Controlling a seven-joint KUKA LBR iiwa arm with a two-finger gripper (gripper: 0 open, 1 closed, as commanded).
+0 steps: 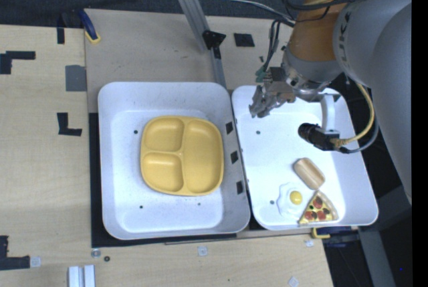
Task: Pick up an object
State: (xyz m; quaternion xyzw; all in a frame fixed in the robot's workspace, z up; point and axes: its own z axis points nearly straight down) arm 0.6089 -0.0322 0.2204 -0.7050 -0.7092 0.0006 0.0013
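Note:
In the right bin (267, 145), toward its near end, lie a tan sausage-shaped piece (309, 172), a toy fried egg (292, 199) and a toy pizza slice (318, 209). A yellow divided plate (182, 155) rests in the left bin (120, 145). My gripper (265, 104) hangs over the far left corner of the right bin, well away from the three toys. I see nothing between its fingers.
A slanted metal post (194, 5) rises behind the bins. Black cables (328, 137) loop beside the wrist over the right bin's far side. Tape marks and a blue-yellow clip (89, 26) lie on the wooden bench to the left.

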